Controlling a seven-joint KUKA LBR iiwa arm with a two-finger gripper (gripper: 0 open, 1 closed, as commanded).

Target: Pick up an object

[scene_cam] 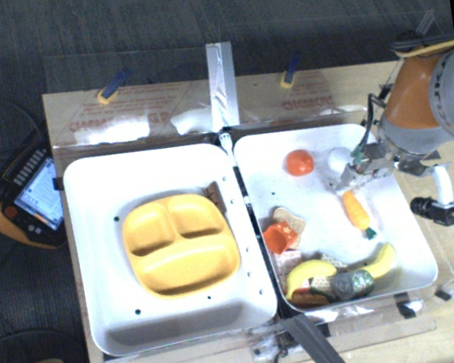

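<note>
The right bin (398, 193) holds several small objects. A red ball-like piece (298, 162) lies at the back, with a small white object (338, 158) beside it. An orange carrot-shaped toy (355, 210) lies at the right side. A red piece (278, 237) and a tan slice (288, 220) sit near the divider. A yellow banana (341, 268) and a grey-green can (352, 284) lie along the front wall. My gripper (363, 166) hangs low over the right bin, just above the carrot toy's far end and next to the white object.
The left bin (92, 239) holds a yellow divided plate (181, 242) with a small brown item (214, 194) at its far corner. The arm's orange band (414, 102) overhangs the right bin's far right corner. A handheld controller (31, 201) lies off the bench at left.
</note>
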